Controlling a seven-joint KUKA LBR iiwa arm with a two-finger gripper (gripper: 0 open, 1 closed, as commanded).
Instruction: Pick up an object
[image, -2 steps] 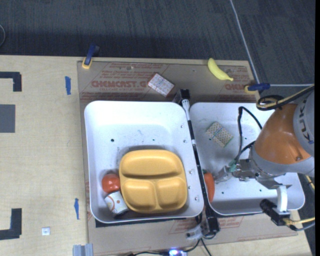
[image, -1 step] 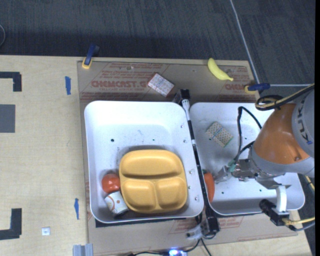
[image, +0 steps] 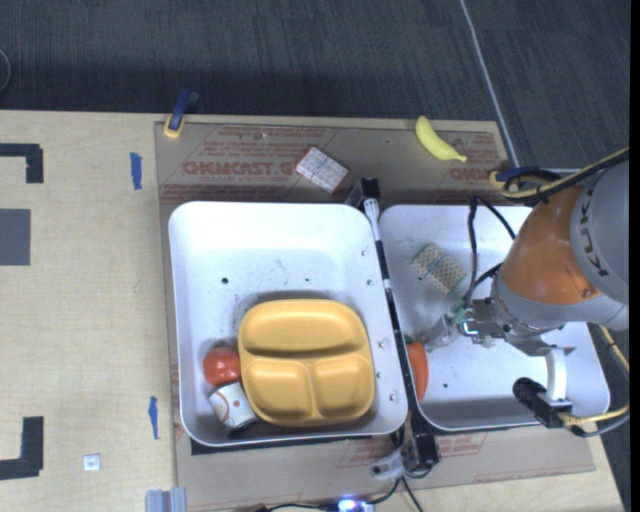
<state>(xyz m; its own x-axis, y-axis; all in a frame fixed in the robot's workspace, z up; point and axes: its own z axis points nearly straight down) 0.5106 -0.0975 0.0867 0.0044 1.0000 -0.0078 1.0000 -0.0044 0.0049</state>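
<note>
An orange object (image: 417, 368) lies against the left wall of the right bin (image: 500, 415), likely the pick target. The gripper (image: 452, 325) hovers just above and right of it; its finger state cannot be told. A patterned packet (image: 438, 266) sits farther up. Left of it, the left bin (image: 200, 300) holds a yellow divided tray (image: 305, 358). Both rest on a wooden bench (image: 80, 300).

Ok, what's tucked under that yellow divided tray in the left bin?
At the yellow tray's lower-left edge, an orange-red ball and a white-and-orange object poke out, each partly covered. The tray hides the bin floor beneath it, so anything else under there cannot be seen.
</note>
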